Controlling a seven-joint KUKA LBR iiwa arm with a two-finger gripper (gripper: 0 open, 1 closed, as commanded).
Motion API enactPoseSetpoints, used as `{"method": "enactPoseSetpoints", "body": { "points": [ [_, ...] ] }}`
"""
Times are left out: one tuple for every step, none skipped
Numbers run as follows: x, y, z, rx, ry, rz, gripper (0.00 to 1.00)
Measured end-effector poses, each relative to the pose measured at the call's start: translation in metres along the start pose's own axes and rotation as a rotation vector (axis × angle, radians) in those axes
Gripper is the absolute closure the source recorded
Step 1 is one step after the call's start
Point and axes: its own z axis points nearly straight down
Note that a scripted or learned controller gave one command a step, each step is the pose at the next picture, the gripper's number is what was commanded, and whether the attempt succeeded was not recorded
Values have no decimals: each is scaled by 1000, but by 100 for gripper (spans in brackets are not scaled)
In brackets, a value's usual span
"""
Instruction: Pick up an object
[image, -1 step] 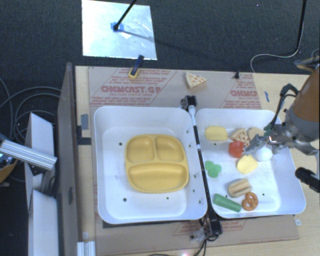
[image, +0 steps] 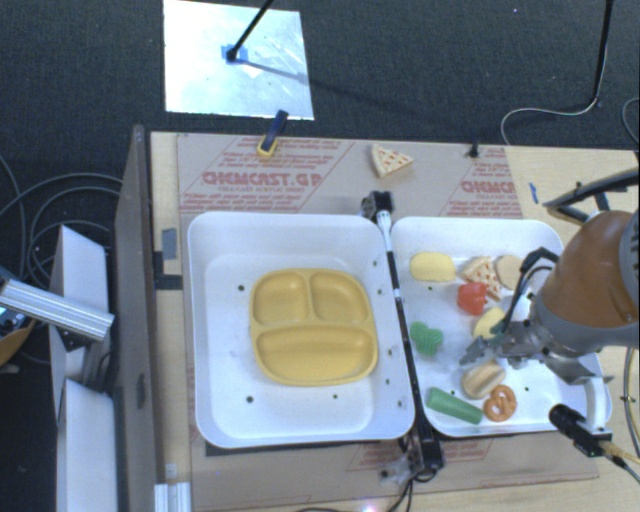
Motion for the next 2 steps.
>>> {"method": "enactPoseSetpoints", "body": {
  "points": [
    [-3,4,24,-9,-3,0,0],
    [-3,5,12,-13,-2,-1,100]
  ]
}}
